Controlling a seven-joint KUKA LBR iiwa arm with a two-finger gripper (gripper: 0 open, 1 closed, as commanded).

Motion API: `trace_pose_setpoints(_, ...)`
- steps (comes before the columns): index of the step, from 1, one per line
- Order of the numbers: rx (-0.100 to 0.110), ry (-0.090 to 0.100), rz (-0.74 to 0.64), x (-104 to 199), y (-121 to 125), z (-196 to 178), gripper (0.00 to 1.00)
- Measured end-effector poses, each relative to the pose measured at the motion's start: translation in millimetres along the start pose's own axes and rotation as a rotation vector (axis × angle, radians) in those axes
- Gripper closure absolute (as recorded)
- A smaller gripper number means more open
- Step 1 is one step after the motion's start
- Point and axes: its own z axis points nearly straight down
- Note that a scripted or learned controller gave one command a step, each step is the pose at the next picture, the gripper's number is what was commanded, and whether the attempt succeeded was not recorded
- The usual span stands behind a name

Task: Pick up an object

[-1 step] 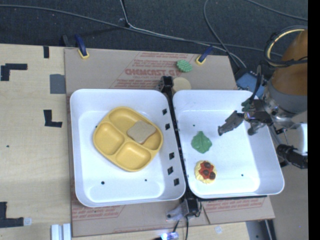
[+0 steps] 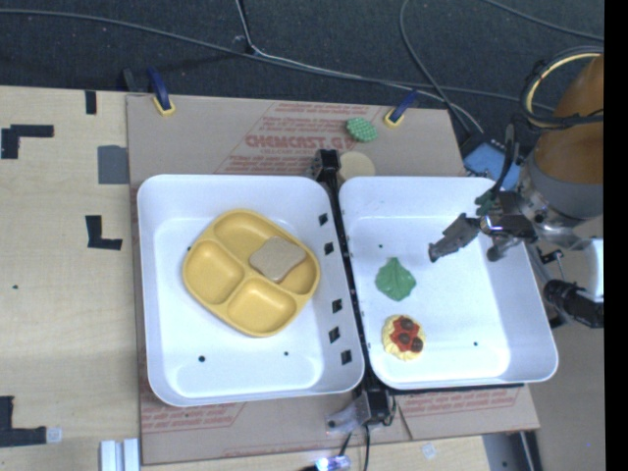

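So basically nothing had been picked yet. The end effector [image 2: 471, 238] hung over the far right part of the right bin [image 2: 520, 361], fingers spread apart with nothing between them. The green leafy piece [image 2: 395, 279] sat just to its near left on the bin floor, and the pizza-looking toy [image 2: 403, 337] lay nearer. Descent, closing and lift were all left, I'd say.

Red print reading "CHEMCAST" runs slantwise on the brown board [image 2: 265, 130] under the bins, above the left bin [image 2: 157, 263]; smaller red lines beside it and along the board's lower edge are too blurred to read.
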Motion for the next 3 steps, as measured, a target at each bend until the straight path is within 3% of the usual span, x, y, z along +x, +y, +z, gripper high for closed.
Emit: trace_pose_setpoints(3, 0.006, 0.001, 0.000, 17.6, -3.2, 154.9, 0.00)
